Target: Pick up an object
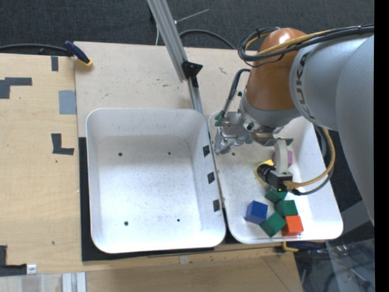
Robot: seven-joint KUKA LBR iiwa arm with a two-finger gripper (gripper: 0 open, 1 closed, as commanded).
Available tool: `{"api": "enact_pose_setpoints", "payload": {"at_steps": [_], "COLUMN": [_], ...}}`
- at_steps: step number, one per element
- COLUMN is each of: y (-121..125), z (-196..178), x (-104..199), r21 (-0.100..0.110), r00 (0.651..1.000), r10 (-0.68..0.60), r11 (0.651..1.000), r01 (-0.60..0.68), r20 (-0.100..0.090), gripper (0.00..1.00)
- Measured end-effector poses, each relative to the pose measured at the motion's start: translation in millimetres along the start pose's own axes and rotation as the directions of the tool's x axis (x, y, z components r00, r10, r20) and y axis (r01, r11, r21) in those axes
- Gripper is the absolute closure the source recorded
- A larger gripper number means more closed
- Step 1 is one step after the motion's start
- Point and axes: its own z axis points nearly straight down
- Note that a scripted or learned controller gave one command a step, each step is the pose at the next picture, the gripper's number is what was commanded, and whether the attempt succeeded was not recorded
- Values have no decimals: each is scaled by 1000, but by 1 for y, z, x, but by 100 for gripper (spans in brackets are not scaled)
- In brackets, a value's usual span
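A grey robot arm reaches over the right-hand white bin (325, 221). Its hand (226, 140) hangs near that bin's upper left corner, beside the wall shared with the left bin (100, 163); I cannot tell what its grip is doing or whether it holds anything. A blue block (256, 211), green blocks (273, 224) and an orange block (294, 224) cluster at the bin's lower edge, well apart from the hand. It seems to be positioning; next it must travel to the cluster and descend.

Blocks (275, 215) clustered in right bin (316, 227), near front; left bin (146, 181) beside.
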Motion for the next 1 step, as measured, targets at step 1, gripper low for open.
{"api": "enact_pose_setpoints", "payload": {"at_steps": [1], "y": [-32], "z": [-15], "x": [49], "r21": [-2], "r00": [1000], "r10": [-1], "r11": [1000], "r01": [1], "r20": [-1], "gripper": [100]}}
